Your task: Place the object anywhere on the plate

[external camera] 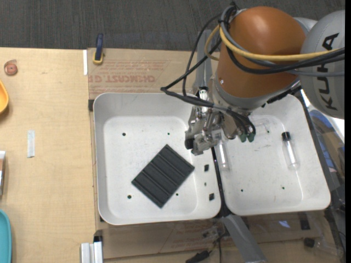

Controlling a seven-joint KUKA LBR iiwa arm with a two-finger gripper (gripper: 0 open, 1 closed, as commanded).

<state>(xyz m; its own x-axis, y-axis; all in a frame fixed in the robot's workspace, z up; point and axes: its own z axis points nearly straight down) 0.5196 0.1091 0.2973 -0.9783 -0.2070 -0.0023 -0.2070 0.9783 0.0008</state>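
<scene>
Two white bins sit side by side on the bench. In the left bin [109,201] a dark ribbed plate [163,175] lies flat and turned at an angle. In the right bin [312,193] a clear tube with a dark cap [289,148] lies near the right wall, apart from the arm. The gripper [204,138] hangs over the seam between both bins, just above the plate's upper corner. Its state I cannot tell.
</scene>
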